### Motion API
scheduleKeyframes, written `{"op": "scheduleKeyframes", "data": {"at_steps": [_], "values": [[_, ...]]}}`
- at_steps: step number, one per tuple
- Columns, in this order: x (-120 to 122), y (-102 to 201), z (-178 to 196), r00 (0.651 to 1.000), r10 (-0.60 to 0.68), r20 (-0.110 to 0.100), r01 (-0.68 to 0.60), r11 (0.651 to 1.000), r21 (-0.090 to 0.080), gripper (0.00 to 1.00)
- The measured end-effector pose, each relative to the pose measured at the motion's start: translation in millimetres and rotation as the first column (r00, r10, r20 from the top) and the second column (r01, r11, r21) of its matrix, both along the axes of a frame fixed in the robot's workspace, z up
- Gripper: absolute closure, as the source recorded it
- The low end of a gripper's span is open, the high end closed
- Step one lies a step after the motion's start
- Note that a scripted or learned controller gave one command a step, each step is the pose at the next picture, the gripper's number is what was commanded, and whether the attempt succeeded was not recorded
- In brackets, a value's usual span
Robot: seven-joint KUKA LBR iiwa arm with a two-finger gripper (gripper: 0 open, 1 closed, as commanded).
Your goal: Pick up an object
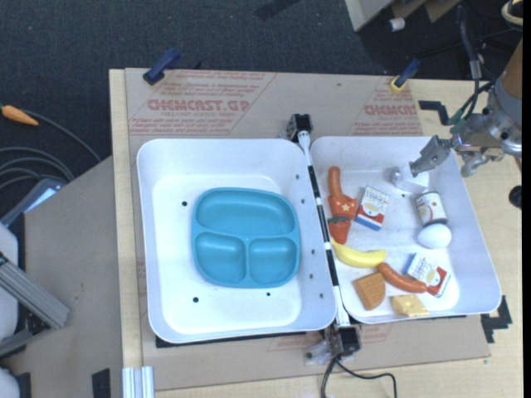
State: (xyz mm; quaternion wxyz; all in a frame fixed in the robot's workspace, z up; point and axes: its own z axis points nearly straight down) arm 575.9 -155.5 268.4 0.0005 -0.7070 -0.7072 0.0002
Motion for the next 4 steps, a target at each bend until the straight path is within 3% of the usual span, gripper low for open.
{"op": "scheduleKeyframes", "data": {"at_steps": [1, 2, 3, 4], "values": [[27, 16, -149, 1.000, 0.000, -0.002, 0.000, 1.000, 0.000, 0.00], [71, 38, -184, 1.000, 0.001, 0.001, -0.001, 1.000, 0.000, 0.00], [72, 38, -173, 1.000, 0.002, 0.003, -0.002, 1.000, 0.000, 1.00], [72, 38, -173, 1.000, 0.002, 0.003, -0.002, 1.000, 0.000, 0.00]]}}
